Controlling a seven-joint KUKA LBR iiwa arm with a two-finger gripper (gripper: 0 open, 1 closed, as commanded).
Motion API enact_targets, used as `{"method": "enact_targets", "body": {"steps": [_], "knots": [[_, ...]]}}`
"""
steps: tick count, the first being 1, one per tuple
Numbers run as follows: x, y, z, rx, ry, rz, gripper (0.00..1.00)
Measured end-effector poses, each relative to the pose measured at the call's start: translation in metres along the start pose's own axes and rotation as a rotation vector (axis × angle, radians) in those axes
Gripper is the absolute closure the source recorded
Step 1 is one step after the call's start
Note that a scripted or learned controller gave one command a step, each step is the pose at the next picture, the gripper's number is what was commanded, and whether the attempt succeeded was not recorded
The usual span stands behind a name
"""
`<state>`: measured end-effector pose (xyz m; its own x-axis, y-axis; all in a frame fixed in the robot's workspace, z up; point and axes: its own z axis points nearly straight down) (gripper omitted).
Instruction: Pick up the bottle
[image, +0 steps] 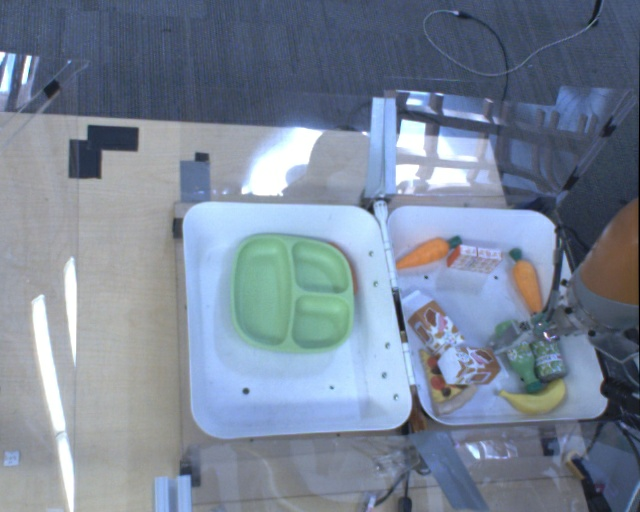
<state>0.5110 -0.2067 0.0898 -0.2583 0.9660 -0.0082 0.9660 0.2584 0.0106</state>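
Claw over small glossy green bottle.

A single fixed camera sits above the desk and looks down at a slant, far enough back to take in both white bins: the left bin mid-frame, the right bin toward the right edge, with dark floor beyond the desk's far edge.
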Motion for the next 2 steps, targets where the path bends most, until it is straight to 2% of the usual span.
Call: {"method": "enact_targets", "body": {"steps": [1,2], "knots": [[0.003,0.004,-0.011,-0.007,0.004,-0.002,1.0],[0.06,0.019,-0.111,0.005,0.005,0.137,1.0]]}}
